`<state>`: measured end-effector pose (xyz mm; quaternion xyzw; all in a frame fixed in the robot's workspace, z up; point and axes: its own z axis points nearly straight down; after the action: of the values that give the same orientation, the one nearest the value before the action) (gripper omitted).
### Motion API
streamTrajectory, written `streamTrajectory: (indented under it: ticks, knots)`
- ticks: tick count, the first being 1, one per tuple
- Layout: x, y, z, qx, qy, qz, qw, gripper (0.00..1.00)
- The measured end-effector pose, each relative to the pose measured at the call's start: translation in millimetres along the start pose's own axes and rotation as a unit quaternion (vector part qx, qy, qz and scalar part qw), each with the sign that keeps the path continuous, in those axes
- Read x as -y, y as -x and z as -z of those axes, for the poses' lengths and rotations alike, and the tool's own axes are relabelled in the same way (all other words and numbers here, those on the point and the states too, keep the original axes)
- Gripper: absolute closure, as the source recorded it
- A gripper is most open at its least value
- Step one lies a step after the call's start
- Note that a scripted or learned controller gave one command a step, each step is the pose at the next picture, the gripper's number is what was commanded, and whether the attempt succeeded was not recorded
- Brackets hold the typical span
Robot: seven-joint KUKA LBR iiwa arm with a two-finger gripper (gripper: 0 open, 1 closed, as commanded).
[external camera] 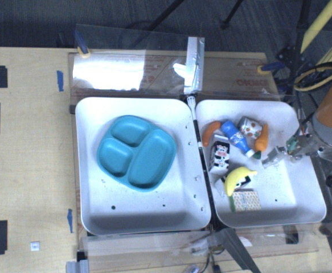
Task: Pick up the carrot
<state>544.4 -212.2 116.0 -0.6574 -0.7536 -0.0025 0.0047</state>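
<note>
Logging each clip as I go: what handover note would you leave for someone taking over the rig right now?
Pincer: over the right bin, right of the pile, nothing visibly between its tips; open or shut unclear.
Carrot: in the right bin, at the pile's right edge beside a blue bottle.
Left bin: holds a blue divided plate.
Done: nothing lifted.
Left: grasp and lift the carrot.

Orange carrot (210,132), blue bottle (237,137), yellow banana (237,180), black-and-white cow toy (220,156), a speckled checkered pad (245,200); teal plate (136,152) in a white bin (89,169).
</note>
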Motion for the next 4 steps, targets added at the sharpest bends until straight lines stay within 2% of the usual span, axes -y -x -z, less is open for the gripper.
streamTrajectory:
  ticks: [1,2,3,4]
  knots:
    - [-67,8,-26,0.0,0.003,0.036,0.9993,0.0]
    - [-106,23,13,0.007,0.002,0.135,0.9909,0.0]
    - [-98,-8,-30,0.005,0.0,0.249,0.9685,0.0]
    - [-100,-7,-19,0.007,0.003,0.249,0.9685,1.0]
